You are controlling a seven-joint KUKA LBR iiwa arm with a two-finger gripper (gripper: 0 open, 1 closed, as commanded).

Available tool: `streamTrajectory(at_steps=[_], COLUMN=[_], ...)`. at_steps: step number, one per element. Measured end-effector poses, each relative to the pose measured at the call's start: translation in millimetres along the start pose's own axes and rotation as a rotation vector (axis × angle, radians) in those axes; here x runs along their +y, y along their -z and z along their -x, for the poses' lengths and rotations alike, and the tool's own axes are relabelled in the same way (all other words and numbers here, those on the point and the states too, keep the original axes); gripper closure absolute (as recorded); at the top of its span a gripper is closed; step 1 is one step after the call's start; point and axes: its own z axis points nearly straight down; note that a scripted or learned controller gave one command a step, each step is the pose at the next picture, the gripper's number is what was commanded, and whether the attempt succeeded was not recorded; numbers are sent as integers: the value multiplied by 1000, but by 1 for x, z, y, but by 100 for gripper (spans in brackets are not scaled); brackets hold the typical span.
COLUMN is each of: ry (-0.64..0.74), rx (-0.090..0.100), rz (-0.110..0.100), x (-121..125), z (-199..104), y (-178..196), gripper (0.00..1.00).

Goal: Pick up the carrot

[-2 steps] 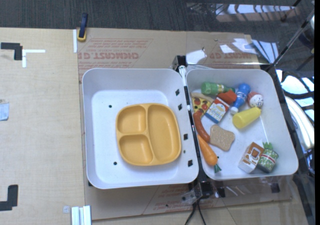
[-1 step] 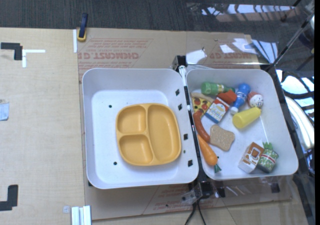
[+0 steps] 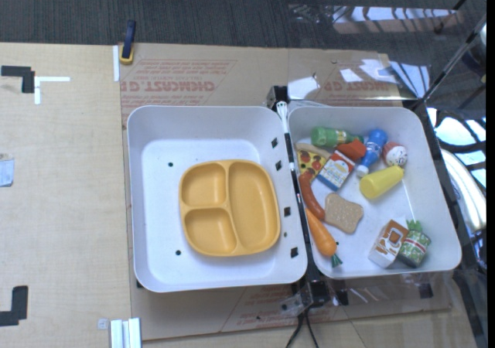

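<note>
**Orange carrot against the right bin's left wall, pick not started**

Orange carrot lies in the right bin, low on its left side, tight along the wall shared with the left bin. Long axis runs roughly up-down the view with a slight slant; green stub at the lower end, near the bin's front corner. End effector state: cannot tell, nothing to judge it from. Carrot looks untouched, so the step in hand is approach and grasp.

Neighbours to watch:
- sausage touching or nearly touching the carrot's upper end, same line along the wall
- bread slice just beside the carrot on the right
- pizza slice further up the wall, apart from the carrot

Doing it well, as a judgement: come straight down over the thick middle of the carrot, closing across its short axis. Wall side is the tight one, little room for a finger there, so a slight offset away from the wall may be needed. Keep below the sausage end to avoid taking both. Smooth tapered body could slip; grip the fatter part, not the tip.

Yellow divided plate sits in the left bin, not involved. Bins rest on a cardboard-covered worktop.
</note>
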Motion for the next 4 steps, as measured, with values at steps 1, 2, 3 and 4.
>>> streamTrajectory(at_steps=[1,2,3,4], ry=[0,3,4,7], rx=[0,-5,-4,-10], rz=[0,2,2,5], x=[0,2,3,5], z=[0,0,0,1], y=[0,9,9,17], gripper=[0,100,0,100])
